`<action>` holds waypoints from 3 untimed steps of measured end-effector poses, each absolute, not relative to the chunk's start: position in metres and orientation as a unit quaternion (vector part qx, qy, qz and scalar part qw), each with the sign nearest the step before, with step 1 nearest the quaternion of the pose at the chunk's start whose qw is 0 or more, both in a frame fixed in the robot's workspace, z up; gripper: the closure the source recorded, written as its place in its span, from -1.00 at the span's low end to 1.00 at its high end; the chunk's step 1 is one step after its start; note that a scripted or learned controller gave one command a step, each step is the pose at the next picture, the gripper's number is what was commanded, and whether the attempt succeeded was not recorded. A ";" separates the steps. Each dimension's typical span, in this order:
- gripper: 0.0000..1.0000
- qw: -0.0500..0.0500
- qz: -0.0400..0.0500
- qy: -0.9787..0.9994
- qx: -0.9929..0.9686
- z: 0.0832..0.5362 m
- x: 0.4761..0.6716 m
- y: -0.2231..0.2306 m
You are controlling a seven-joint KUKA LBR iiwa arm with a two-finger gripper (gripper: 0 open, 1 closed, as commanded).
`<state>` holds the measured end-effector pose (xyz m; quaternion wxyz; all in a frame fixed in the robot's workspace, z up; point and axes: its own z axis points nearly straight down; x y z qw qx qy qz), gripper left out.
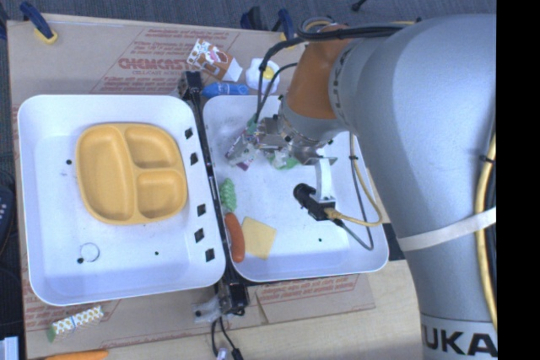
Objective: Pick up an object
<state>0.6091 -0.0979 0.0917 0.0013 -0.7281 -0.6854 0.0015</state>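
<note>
My gripper (246, 144) is low inside the right bin (287, 261), near its upper left part, below the orange wrist band. Small items lie around the fingertips there, too blurred to name. Nearer the bin's front left lie a green vegetable piece (228, 195), an orange-red carrot-like piece (236, 237) and a yellow cheese slice (258, 236), all apart from the gripper. In the left bin rests a yellow divided plate (131, 172).
The grey arm covers the right bin's right side. A black cable and plug (310, 202) hang over the bin's middle. A snack packet (207, 57) and a blue item (224, 88) lie behind the bins. Black clips (202, 181) line the seam between bins.
</note>
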 end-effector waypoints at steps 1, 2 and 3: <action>-1.00 0.002 0.002 -0.640 -0.768 0.092 0.648 -0.092; 1.00 0.003 0.002 -0.642 -0.766 0.103 0.649 -0.092; 1.00 0.000 0.000 -0.651 -0.759 0.250 0.638 -0.060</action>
